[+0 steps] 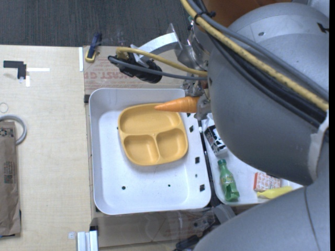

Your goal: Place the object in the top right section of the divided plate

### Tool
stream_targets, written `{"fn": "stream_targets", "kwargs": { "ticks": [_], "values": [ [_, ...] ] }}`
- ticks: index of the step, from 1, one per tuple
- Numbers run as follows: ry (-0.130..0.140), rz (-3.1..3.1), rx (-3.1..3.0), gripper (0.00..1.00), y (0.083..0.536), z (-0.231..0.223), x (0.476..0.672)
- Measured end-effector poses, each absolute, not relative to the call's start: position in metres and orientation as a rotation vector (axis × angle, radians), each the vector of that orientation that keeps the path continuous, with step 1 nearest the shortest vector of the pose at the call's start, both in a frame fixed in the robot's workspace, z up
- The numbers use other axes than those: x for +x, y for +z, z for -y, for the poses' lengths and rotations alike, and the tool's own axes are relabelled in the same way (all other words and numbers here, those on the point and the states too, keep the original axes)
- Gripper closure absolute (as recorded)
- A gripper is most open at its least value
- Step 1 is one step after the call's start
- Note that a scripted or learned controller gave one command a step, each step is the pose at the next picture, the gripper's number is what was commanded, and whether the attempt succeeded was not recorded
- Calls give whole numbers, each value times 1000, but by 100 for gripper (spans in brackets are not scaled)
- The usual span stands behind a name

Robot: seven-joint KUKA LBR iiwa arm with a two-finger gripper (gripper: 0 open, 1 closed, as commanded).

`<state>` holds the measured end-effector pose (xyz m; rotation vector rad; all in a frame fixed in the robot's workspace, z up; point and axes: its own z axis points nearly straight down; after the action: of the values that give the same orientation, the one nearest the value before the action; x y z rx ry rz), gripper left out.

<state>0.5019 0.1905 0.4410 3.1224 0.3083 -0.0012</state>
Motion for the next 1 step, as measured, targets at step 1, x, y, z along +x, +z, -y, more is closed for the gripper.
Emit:
{"fn": "stream_targets", "kwargs": {
  "ticks": [1],
  "values": [
    [-2, -308, 3123, 100, 437, -186, 513]
  ]
}}
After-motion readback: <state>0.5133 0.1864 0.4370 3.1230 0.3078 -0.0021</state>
